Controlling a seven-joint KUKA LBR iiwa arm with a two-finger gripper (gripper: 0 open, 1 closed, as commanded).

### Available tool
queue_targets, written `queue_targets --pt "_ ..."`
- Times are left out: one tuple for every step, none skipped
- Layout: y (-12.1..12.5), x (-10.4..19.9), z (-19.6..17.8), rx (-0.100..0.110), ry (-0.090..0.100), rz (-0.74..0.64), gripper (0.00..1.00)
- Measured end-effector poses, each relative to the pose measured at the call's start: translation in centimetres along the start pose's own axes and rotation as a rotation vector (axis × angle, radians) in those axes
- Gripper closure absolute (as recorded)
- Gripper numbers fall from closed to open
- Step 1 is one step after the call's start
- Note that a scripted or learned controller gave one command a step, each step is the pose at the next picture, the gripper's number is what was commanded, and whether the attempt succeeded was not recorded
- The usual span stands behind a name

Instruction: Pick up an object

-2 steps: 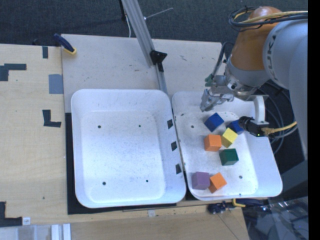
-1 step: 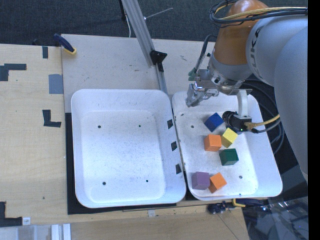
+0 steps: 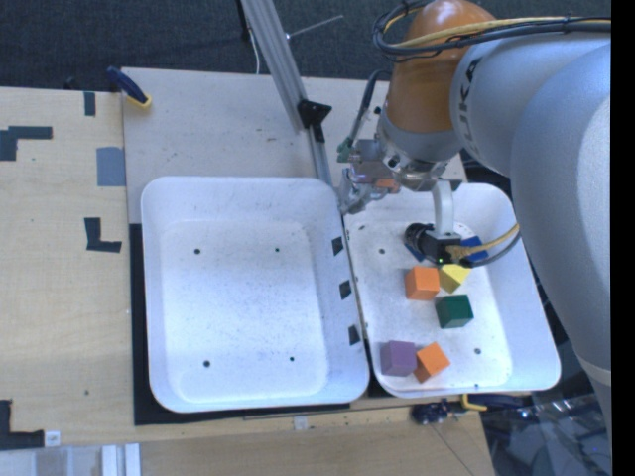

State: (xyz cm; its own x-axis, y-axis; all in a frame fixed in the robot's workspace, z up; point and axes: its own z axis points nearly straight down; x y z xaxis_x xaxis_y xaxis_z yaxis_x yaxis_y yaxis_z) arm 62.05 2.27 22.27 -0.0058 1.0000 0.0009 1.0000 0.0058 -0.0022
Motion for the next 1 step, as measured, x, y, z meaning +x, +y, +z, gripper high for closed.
queue_targets --pt "0.32 5.68 -1.21 -0.002 0.001 -0.002 1.00"
